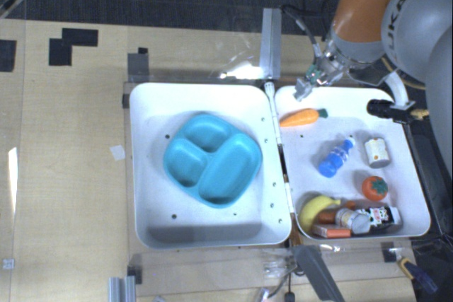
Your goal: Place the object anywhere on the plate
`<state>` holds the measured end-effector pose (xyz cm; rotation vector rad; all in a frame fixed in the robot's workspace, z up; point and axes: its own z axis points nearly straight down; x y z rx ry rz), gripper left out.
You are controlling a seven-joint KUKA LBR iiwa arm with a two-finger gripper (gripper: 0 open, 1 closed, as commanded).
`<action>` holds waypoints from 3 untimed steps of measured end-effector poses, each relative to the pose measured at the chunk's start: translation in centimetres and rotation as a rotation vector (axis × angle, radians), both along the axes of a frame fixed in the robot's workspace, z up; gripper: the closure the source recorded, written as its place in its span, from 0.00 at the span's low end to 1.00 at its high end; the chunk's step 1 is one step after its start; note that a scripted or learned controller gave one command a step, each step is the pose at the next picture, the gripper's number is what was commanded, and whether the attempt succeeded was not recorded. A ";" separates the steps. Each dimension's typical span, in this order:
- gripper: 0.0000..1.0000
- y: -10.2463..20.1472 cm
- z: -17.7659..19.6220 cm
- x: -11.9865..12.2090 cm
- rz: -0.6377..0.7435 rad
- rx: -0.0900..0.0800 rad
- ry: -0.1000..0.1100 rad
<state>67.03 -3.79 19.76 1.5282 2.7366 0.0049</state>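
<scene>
The gripper (311,85) hangs over the far rim of the right bin (417,173), at about twelve o'clock from the carrot (300,118); whether it is spread or pressed together I cannot tell, and nothing shows in it. The blue plate (212,158) sits in the left bin (145,152), at nine o'clock from the carrot. This looks like the approach before a pick: next the arm must drop onto one object, likely the carrot, close on it, then carry it over the divider toward nine o'clock
</scene>
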 end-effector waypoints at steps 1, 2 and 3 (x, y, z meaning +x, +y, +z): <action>1.00 -3.2 -1.1 0.0 -0.023 0.000 0.001; 1.00 -1.7 0.0 -4.8 0.420 -0.002 0.000; 1.00 -0.7 6.4 -5.4 0.603 -0.005 -0.004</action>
